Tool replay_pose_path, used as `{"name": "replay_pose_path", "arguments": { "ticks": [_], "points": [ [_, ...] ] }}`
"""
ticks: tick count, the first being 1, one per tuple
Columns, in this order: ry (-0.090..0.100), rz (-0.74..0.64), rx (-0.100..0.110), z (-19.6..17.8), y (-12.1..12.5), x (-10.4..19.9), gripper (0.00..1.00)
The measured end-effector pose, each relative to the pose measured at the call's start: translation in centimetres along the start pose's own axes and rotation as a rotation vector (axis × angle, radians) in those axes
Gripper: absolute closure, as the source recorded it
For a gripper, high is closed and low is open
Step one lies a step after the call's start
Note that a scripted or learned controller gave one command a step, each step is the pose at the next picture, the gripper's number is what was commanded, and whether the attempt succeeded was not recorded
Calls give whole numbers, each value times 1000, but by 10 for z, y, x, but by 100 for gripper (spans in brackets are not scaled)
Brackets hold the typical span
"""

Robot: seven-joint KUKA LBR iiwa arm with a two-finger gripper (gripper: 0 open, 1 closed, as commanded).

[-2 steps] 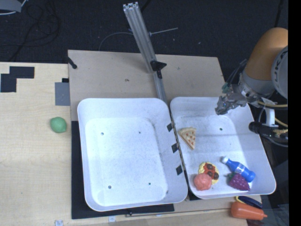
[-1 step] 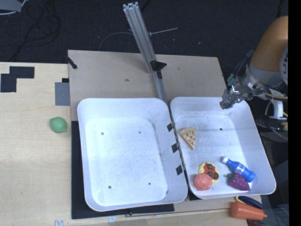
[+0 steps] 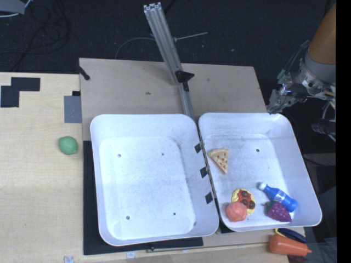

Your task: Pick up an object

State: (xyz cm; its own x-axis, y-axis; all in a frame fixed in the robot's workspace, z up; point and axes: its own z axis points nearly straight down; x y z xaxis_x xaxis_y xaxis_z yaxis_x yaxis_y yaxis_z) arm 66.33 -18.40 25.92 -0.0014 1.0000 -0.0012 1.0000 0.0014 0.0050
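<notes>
My end effector (image 3: 274, 106) hangs just beyond the far right corner of the right bin (image 3: 290, 133), over the dark ground outside its rim; I cannot tell how it is set, since it is small and dark against that background. Nothing shows in it.

The things I could pick up all lie in the right bin. A waffle-patterned wedge (image 3: 219, 160) rests near the bin's left wall, about midway along it. The others cluster toward the bin's near edge: a blue bottle (image 3: 278, 195) with a white cap lies on its side close to the near right corner, a bunch of purple grapes (image 3: 278, 212) sits just beside it on the near side, apparently touching it, and to the left of the grapes a round yellow piece with dark red spots (image 3: 243, 199) lies against a pink-red rounded piece (image 3: 236, 212).

The left bin (image 3: 104, 130) adjoins the right bin's left wall, with black clips (image 3: 203, 172) along the seam. Left of the left bin, well apart from it, a green ball (image 3: 68, 145) sits on the pale worktop (image 3: 33, 190). An orange carrot-like piece (image 3: 289, 246) lies outside the right bin, just past its near edge. A grey metal rail (image 3: 167, 40) slants away from the far end of the seam.
</notes>
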Motion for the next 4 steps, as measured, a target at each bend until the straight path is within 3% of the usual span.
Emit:
{"name": "replay_pose_path", "arguments": {
  "ticks": [2, 4],
  "points": [
    [2, -1, 6, 5, -12, 90, 100],
    [2, -2, 6, 18, -51, 197, 100]
  ]
}}
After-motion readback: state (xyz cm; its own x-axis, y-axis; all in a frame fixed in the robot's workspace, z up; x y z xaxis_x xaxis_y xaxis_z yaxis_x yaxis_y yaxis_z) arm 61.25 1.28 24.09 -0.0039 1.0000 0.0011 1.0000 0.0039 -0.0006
